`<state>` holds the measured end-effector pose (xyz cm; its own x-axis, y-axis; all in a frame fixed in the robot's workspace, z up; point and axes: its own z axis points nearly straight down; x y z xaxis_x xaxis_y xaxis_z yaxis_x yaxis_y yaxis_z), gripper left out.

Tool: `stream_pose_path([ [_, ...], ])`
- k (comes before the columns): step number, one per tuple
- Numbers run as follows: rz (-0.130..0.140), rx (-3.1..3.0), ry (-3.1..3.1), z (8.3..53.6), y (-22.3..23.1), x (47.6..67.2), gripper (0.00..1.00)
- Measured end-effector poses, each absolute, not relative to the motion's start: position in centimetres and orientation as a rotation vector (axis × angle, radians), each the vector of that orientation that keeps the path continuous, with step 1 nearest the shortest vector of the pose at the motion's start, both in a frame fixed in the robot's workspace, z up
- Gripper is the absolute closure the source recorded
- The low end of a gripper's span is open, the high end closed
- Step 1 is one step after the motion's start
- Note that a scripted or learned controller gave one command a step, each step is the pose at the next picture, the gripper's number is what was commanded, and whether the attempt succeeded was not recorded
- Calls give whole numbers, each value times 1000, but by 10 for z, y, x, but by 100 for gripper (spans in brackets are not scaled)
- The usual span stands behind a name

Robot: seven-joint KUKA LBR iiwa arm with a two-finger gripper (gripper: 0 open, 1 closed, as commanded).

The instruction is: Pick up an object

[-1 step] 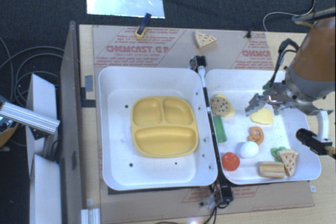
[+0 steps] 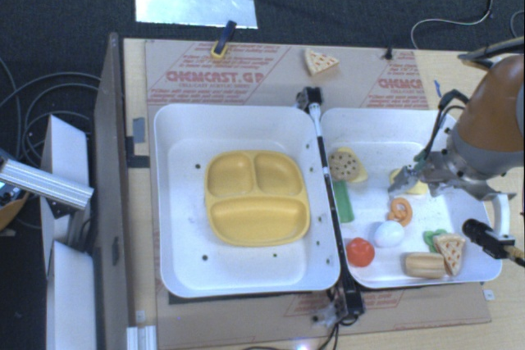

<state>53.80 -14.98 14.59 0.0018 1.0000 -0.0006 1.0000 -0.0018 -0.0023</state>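
one grey arm low over right bin, tool near pretzel

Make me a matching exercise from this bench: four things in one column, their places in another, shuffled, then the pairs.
Things:
1. yellow tray
2. pizza slice
3. tomato
4. cookie

Places:
A. right bin, near front corner by the divider
B. on the cardboard behind the bins
C. left bin
D. right bin, by the divider, toward the back

Pairs: 1-C, 2-B, 3-A, 4-D
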Motion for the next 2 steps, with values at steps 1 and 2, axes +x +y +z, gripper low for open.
stream_pose_path([
  [1,-1,-2223,-2220,82,-152,523,0],
  [2,0,-2223,-2219,84,-179,496,0],
])
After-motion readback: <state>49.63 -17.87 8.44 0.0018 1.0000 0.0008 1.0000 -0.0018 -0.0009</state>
